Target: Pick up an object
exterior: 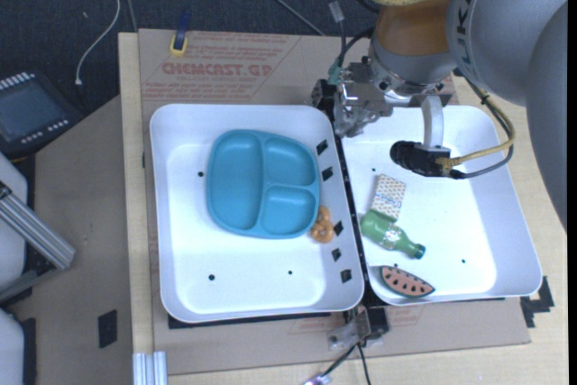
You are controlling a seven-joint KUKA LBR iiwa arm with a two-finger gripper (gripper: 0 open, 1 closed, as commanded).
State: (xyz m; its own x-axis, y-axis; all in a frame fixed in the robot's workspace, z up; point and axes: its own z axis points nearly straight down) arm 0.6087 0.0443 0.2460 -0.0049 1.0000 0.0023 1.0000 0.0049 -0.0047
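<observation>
My gripper (354, 114) hangs over the back left corner of the right bin (487, 230), close to the wall between the two bins. Nothing shows in its grasp. In the right bin lie a small patterned packet (389, 193), a green bottle (390, 233) on its side, and a watermelon slice toy (407, 281) near the front edge. The left bin (180, 221) holds a blue divided plate (262, 183) with a small orange-tan object (322, 227) at the plate's right front edge.
A black fitting on a yellow cable (420, 158) hangs from the arm over the right bin's back. The bins stand on a cardboard sheet (225, 59). Loose cables lie beyond the bench, and a dark device (32, 108) sits at the left.
</observation>
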